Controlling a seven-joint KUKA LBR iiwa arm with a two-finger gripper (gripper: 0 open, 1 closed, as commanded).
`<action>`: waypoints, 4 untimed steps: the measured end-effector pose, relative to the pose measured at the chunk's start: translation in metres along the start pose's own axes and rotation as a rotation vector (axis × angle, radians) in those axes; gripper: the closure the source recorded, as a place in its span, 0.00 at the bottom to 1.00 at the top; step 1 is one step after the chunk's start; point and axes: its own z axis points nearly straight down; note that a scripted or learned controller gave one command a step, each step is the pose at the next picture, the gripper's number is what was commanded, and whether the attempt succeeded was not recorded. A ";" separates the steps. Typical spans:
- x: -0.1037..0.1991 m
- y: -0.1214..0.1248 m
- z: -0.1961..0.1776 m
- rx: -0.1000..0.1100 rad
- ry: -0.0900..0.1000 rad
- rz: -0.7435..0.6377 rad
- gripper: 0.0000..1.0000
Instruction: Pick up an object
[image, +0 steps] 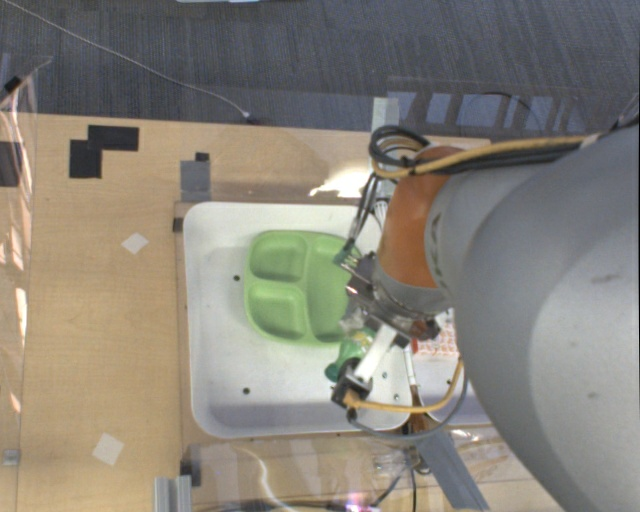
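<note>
The pale wooden bench (90, 330) carries a shallow white plastic bin (200, 330). A small grey metal bracket (196, 178) sits just above the bin's upper left corner. A black stepped tape patch (100, 148) lies farther left of that corner. One pale square sticker (134, 242) lies left of the bin's upper part, and a second pale sticker (107, 449) lies left of its lower corner.

Broad grey arm (540, 300), smooth and rounded, matte in finish. Glossy orange band (405, 235) above the wrist. Black cables (395, 145) looped beside the band, yellow cable (520, 148) along the arm. Darker metal-grey gripper (358, 318) beyond.
</note>
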 end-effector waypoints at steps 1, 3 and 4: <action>0.007 -0.008 0.008 0.000 0.001 0.279 1.00; 0.069 -0.049 -0.096 -0.002 0.008 0.464 1.00; 0.058 -0.029 0.092 0.002 -0.006 0.580 1.00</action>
